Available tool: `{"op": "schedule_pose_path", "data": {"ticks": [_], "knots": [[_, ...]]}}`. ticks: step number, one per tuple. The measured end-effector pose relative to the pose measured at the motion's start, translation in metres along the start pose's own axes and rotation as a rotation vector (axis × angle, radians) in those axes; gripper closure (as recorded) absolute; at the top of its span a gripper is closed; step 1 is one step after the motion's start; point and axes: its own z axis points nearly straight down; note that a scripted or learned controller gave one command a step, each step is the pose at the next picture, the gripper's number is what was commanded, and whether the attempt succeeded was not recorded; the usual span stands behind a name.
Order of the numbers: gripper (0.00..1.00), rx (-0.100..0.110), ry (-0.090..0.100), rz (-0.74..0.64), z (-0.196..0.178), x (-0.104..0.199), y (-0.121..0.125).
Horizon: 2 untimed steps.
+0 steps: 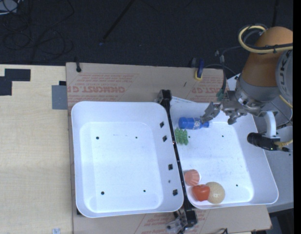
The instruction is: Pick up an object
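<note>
In the right bin (257,189), a blue bottle-like object (192,124) lies near the back left corner, with a small green knobbly object (181,136) just in front of it. A pink ball (191,177), a red piece (201,192) and a pale yellow ball (216,192) cluster at the front left corner. My gripper (221,115) hangs over the back of the right bin, open, with nothing between its fingers. Its left finger (209,113) is close to the right end of the blue object.
The left bin (80,130) stands beside the right one, with a black divider (171,145) between them. A cardboard sheet (116,79) lies under both bins. A black cable end (261,140) juts over the right bin's right rim.
</note>
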Motion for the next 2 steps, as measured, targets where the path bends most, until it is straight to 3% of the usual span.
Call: {"op": "schedule_pose_path", "data": {"ticks": [1,2], "knots": [[0.0,-0.003,-0.003,0.006,-0.063,-0.05,-0.052],[0.0,0.008,0.001,0.004,0.024,-0.098,-0.058]]}}
